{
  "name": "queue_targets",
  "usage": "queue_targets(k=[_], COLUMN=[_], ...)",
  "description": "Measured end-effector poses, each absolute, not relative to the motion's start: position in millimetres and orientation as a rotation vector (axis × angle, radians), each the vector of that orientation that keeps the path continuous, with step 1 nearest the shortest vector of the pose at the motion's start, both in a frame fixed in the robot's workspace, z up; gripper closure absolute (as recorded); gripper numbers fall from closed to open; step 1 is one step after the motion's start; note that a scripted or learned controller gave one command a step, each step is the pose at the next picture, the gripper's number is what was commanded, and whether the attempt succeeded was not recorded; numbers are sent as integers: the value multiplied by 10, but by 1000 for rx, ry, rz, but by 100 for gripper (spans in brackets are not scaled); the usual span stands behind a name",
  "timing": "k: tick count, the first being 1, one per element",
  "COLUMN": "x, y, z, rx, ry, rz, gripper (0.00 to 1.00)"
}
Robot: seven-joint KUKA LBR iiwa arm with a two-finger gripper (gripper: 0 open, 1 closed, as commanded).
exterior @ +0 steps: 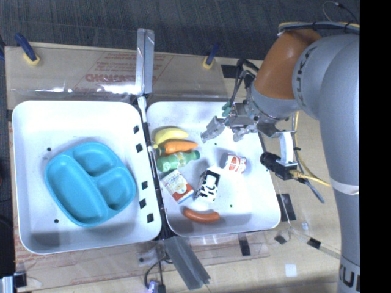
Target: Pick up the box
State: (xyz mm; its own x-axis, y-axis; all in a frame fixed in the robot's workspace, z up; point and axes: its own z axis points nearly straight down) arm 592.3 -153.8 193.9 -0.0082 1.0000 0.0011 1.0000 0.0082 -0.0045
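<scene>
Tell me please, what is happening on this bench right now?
A grey robot arm with an orange band reaches from the right over the right white bin. Its gripper hangs above the bin's upper part and holds nothing. Below it lie a yellow banana, an orange carrot, a green bottle, a small red and white box, a black and white carton, a red and white can and a reddish sausage. The left white bin holds a blue divided plate.

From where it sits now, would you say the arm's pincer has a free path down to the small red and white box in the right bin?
Probably yes. The pincer hangs over the right bin, and the box lies uncovered toward the bin's left. The green bottle and black and white carton sit close beside it, so the approach looks tight.
</scene>
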Motion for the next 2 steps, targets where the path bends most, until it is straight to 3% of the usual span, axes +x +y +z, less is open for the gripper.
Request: queue_targets(k=[1,2], x=[5875,5187], y=[-967,-1154], z=[908,912], rx=[-2103,-2041], ry=[-2331,-2384], rz=[4,3], gripper=[0,0])
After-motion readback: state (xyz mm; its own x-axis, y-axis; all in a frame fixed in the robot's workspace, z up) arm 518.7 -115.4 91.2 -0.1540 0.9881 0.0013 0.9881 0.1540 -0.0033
